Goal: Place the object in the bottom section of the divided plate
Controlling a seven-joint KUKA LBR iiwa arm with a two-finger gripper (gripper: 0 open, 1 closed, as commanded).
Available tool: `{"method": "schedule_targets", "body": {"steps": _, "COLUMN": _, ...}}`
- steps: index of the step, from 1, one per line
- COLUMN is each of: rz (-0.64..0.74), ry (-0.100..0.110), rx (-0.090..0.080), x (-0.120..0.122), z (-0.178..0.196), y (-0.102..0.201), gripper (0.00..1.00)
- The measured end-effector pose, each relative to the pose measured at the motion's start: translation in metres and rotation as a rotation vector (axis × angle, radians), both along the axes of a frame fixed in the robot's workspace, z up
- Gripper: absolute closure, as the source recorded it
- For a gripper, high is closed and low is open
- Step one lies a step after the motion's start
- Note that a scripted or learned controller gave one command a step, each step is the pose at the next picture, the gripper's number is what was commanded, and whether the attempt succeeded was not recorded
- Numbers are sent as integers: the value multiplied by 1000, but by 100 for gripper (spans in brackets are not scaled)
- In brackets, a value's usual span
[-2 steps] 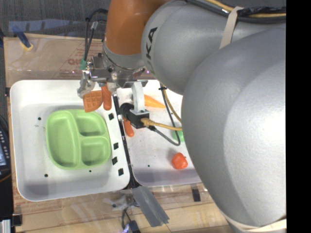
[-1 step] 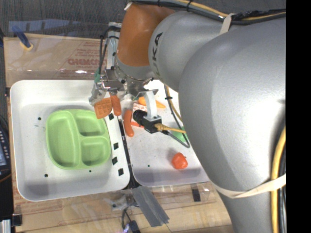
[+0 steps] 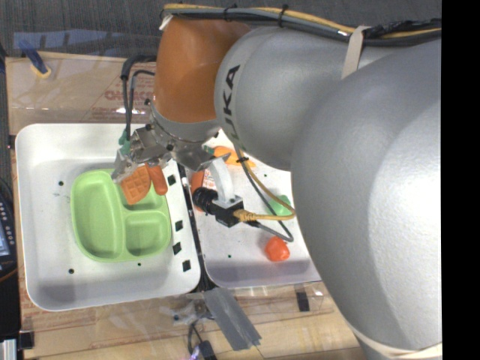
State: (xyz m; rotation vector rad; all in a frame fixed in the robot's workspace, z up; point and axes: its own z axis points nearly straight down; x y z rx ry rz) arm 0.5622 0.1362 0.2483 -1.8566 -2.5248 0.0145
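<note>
A: What is seen in the camera view?

B: Two shallow white bins are seen side by side. In the left bin [image 3: 37, 201] a green divided plate [image 3: 120, 217] is laid, with one long section on its left and two smaller sections on its right. The grey arm [image 3: 337, 126], with its orange band [image 3: 187, 66], is reached in from the right and covers much of the right bin [image 3: 247, 272].

A: Where is the gripper, and what is held?

B: The gripper [image 3: 139, 172] is placed over the plate's upper right corner. An orange waffle-patterned piece [image 3: 136, 186] is seen at the fingertips, just above the upper right section of the plate. It appears to be gripped, so the claw is closed narrowly around it, though the contact is partly hidden by the wrist. A smaller orange-red piece [image 3: 157, 180] is seen just beside it, at the plate's edge.

A: What else is noted?

B: In the right bin an orange-red object [image 3: 277, 250] is laid near the lower edge, and a green object [image 3: 281, 205] is seen above it. A black connector with a yellowish cable [image 3: 225, 212] is hung from the wrist over that bin.
</note>
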Motion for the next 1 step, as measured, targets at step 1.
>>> {"method": "schedule_targets", "body": {"steps": 1, "rz": 0, "ry": 0, "rx": 0, "x": 0, "z": 0, "y": 0, "gripper": 0}}
